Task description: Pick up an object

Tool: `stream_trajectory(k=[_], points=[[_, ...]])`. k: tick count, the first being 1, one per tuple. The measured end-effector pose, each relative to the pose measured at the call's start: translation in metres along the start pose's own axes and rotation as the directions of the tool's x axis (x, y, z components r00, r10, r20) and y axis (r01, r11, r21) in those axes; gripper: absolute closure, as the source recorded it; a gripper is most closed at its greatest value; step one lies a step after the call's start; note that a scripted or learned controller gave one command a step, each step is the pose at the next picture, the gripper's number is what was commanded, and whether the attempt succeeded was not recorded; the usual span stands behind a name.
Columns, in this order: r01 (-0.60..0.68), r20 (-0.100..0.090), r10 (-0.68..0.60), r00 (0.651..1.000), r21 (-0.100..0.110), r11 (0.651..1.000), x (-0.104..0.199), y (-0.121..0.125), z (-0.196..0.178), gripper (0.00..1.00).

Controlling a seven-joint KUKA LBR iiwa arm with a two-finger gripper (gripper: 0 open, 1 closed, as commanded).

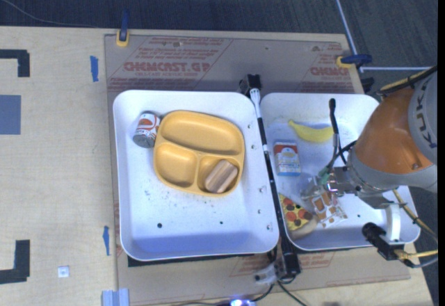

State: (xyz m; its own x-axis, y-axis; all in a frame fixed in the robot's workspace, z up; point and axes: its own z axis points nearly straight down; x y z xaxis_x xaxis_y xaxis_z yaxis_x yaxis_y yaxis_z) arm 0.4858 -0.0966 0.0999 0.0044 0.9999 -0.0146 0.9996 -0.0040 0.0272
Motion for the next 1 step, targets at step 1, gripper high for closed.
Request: stream_trajectory(k=[1], points=[[0.006,-0.016,-0.005,1.0,0.026,1.0,0.0911,0.0588,-0.0848,1.0]])
